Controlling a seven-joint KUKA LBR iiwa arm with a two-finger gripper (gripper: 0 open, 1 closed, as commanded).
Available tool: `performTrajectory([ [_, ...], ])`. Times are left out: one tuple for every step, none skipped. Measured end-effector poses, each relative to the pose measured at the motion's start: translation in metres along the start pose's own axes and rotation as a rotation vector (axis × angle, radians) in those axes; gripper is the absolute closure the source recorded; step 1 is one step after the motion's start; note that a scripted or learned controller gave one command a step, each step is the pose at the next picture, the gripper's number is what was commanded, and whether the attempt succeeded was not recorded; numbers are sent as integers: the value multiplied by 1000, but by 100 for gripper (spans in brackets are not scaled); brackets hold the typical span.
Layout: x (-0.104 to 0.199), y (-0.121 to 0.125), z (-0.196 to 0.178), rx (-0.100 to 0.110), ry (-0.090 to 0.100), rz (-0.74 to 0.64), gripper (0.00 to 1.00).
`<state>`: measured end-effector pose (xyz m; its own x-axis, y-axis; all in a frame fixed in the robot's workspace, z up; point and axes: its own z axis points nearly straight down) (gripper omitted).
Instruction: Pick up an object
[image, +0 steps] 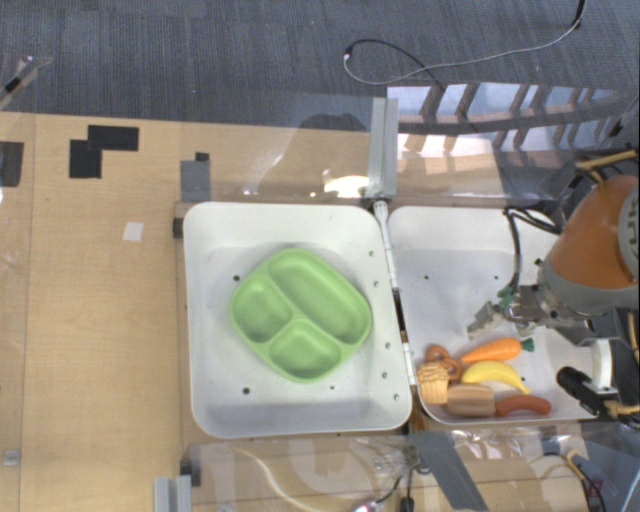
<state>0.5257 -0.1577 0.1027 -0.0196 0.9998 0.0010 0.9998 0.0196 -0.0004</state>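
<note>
No readable text, labels, brands or numbers anywhere in frame. Only marks: black blocky shapes (100, 148) on light wooden bench top (90, 330), upper left of frame; no letters or digits in them. Small pale square patch (133, 232) just below them, blank.

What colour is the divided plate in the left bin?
Light green; the divided plate shows clearly in the camera view.

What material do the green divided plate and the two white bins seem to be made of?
Green divided plate: probably moulded plastic, matte, with uniform colour and rounded compartment ridges. Left bin and right bin: likely plastic too, smooth white with soft glare.
</note>
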Motion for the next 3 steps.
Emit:
performTrajectory([
  [-37, -32, 13, -18, -4, -163, 0],
  [-31, 70, 14, -15, -4, -101, 0],
  [-49, 43, -28, -3, -2, -41, 0],
])
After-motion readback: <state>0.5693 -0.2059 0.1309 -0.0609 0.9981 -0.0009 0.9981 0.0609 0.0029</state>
